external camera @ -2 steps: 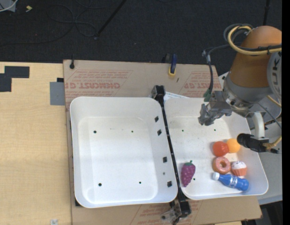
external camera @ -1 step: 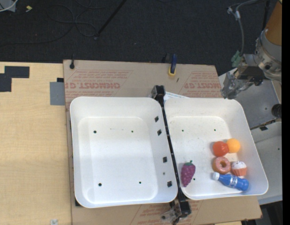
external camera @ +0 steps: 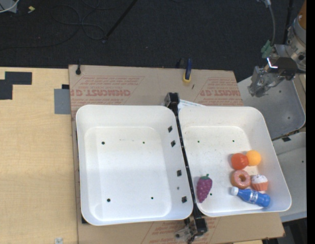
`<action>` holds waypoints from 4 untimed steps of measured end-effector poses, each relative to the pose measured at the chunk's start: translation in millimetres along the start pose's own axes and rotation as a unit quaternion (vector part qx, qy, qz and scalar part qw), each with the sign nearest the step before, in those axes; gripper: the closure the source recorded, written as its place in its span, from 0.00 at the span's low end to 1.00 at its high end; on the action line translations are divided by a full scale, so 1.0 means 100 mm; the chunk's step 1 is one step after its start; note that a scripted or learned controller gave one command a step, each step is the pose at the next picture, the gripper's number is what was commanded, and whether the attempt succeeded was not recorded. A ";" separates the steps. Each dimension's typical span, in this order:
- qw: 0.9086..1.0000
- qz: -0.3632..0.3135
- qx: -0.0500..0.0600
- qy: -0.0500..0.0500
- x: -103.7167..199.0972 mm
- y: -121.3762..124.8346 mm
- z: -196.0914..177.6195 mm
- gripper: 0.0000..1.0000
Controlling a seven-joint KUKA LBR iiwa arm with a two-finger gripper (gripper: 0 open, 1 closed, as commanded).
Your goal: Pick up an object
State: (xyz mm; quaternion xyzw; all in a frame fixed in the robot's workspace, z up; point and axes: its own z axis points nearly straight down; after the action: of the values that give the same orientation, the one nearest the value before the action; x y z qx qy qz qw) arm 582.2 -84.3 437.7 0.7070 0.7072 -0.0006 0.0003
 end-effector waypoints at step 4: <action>1.000 0.001 0.001 0.000 -1.30 0.06 -0.34 1.00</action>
State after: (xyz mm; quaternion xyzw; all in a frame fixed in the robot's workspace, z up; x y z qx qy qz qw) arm 588.2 -214.2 472.2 0.7076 0.7066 -0.0014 -0.0007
